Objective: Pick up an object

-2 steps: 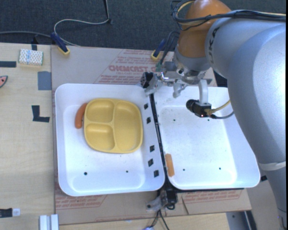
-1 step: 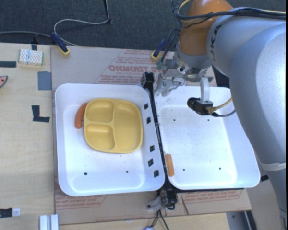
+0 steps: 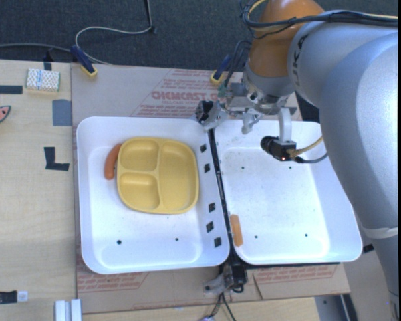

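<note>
Orange carrot [image 3: 236,230] lies low at the frame's centre against the right bin [image 3: 321,246] wall. Whether the gripper [image 3: 247,116], upper centre, is clenched I cannot tell. That wall could block a clean grasp.

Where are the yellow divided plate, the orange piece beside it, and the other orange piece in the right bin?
Yellow divided plate [image 3: 158,175]: camera view, on the ridge between its compartments.
Orange piece beside the plate [image 3: 109,162]: camera view, its middle.
Orange piece in the right bin [image 3: 236,230]: camera view, its middle, by the bin's left wall.
</note>
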You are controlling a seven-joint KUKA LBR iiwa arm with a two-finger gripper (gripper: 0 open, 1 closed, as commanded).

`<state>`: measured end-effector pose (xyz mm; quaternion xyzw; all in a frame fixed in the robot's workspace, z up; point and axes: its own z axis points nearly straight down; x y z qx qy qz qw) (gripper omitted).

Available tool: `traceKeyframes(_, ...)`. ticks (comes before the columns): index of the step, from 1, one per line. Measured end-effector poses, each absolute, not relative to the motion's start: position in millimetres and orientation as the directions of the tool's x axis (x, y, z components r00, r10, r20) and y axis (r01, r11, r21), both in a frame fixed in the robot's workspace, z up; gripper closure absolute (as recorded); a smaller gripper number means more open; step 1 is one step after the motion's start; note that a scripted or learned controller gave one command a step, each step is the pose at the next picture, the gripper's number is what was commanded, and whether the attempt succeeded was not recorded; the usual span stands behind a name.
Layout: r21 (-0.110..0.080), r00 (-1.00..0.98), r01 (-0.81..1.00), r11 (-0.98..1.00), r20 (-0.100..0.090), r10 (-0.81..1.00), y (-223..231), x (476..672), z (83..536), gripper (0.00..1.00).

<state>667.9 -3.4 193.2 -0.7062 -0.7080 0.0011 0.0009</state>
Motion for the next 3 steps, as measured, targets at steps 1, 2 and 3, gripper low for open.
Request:
traceKeyframes(1,-0.004,-0.004,1.0,0.004,0.001,1.0,-2.7,668.0,202.5,1.0)
traceKeyframes(2,-0.004,-0.004,1.0,0.004,0.001,1.0,-2.7,667.9,202.4,0.0)
traceKeyframes(3,-0.005,-0.005,1.0,0.005,0.003,1.0,-2.0,668.0,211.8,1.0)
